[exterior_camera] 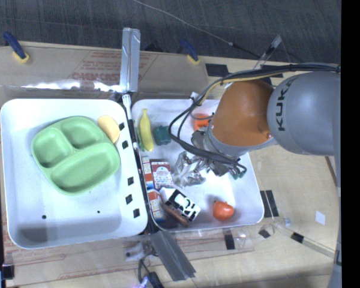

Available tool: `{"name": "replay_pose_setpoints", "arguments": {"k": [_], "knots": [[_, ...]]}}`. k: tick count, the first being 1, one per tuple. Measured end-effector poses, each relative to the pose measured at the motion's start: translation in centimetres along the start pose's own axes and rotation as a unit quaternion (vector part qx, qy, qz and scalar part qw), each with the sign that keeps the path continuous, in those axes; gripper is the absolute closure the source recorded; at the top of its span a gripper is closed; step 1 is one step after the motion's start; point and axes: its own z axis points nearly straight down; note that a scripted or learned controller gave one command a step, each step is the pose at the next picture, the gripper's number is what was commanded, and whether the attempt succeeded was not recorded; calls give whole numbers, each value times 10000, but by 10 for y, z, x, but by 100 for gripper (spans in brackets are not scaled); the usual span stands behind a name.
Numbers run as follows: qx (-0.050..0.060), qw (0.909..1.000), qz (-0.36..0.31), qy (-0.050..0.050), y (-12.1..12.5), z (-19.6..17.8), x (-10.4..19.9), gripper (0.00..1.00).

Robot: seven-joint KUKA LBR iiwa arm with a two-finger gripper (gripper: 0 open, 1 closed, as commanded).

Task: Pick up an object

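Low down, claw (189, 171) over right bin (247, 204)

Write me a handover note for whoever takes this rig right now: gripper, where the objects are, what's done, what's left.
Gripper: down in the right bin, at its middle; finger state unclear, nothing seen held.
Right bin: banana and a teal item at the far left, small box and black-and-white item along the divider, tomato near the front.
Left bin: green divided plate, yellow piece beside it.
Done: no pick confirmed.
Left: grasp and lift one object.
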Motion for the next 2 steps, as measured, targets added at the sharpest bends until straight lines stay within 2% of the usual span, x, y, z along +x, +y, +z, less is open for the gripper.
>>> {"name": "replay_pose_setpoints", "arguments": {"k": [1, 2], "knots": [[27, 9856, 1691, -28, -33, -99, -13, 100], [14, 9962, 869, -8, -46, -2, 75, 100]]}}
